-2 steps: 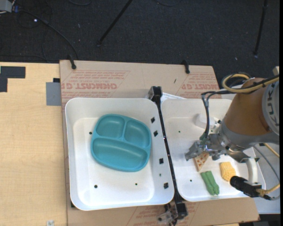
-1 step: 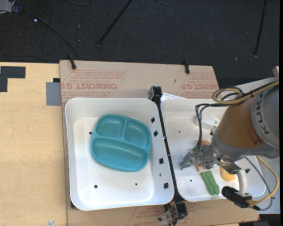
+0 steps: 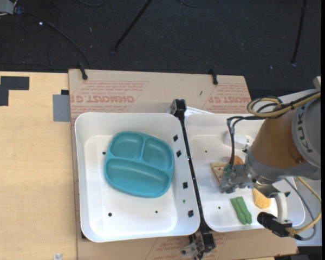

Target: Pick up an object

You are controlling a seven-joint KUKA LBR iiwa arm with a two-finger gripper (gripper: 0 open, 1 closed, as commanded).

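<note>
My gripper (image 3: 228,184) is low in the right bin (image 3: 211,131), down among the small objects in its middle. A tan wedge-shaped piece (image 3: 217,169) lies right against the gripper's left side. Just above the gripper an orange item (image 3: 237,160) peeks out, partly hidden by the wrist. A green stick-shaped object (image 3: 241,210) lies below the gripper, apart from it. To the right of the green one, a yellow piece (image 3: 261,199) sits partly under the arm. Nothing can be seen held.
The left bin (image 3: 92,210) holds a teal divided plate (image 3: 139,163) in its middle. A black divider (image 3: 187,167) runs between the two bins. The bulky arm (image 3: 281,145) covers the right bin's right half. Cardboard lies under both bins.
</note>
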